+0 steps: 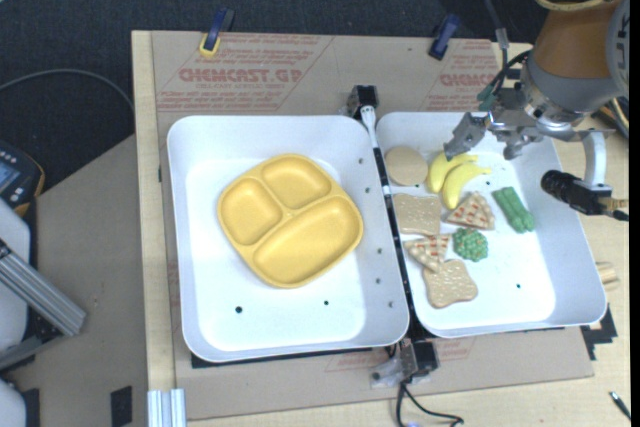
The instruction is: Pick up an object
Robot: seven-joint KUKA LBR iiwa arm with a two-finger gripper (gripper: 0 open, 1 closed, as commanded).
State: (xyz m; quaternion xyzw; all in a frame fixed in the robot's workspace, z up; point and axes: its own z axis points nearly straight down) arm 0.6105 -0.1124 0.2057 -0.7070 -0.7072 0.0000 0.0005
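- We read "CHEMCAST GP" in red print on the brown board (300,65) that covers the table, once above the left bin and again, partly hidden by the arm, above the right bin; the smaller lines under it are too fine for us to read.
- Two clips hold the board's far edge; the yellow-and-blue clip (212,37) on the left, the blue clip (443,37) on the right.
- The left bin (200,285) holds a yellow plate (290,217) with three compartments, lying flat and turned at an angle.
- The right bin (560,285) holds toy food; a yellow banana (452,177), curved and glossy, lies near the far left part of the bin, just beside a round tan cookie (406,165).
- Nearer us lie a square cracker (418,212), a pizza slice (472,211), a second pizza slice (430,249), a slice of toast (449,284), a piece of broccoli (470,244) and a green pickle (513,209); several of these touch or overlap.
- The gripper (490,137) hangs over the far side of the right bin, right above the banana; we see the jaws spread apart, with nothing between them.
- The arm's upper part is cut off at the top right corner; a black part (572,191) juts out beside it, and we cannot tell what it is.
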